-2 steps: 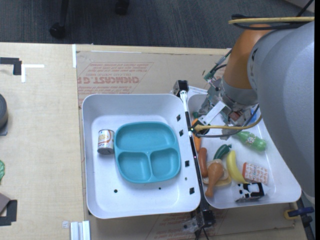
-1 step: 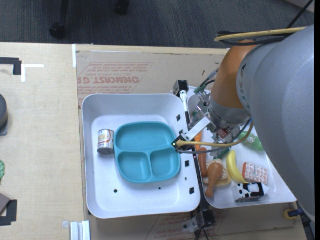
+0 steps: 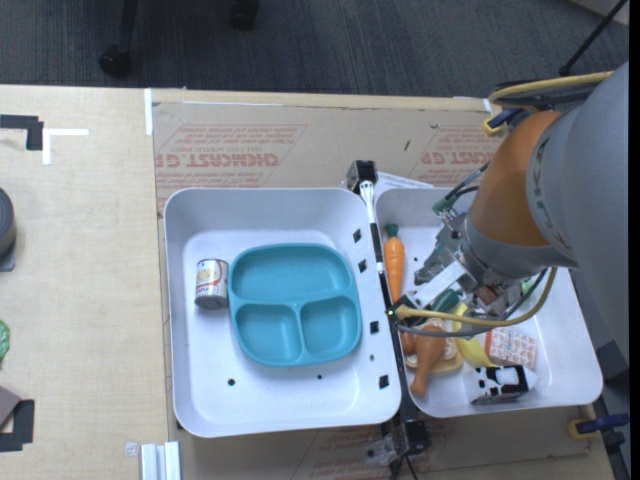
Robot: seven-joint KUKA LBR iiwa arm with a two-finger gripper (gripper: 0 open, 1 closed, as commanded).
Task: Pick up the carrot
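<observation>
From my remote seat I see the carrot (image 3: 394,257) lying along the right bin's (image 3: 585,368) left wall, a light, stiff, smooth toy I would pinch across its thick middle, while the gripper (image 3: 448,276) hovers just beside it, its grip state impossible to tell.

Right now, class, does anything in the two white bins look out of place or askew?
Nothing looks spilled or damaged. The small tin can lies on its side beside the teal divided plate in the left bin. The orange carrot rests against the right bin's left wall.
</observation>
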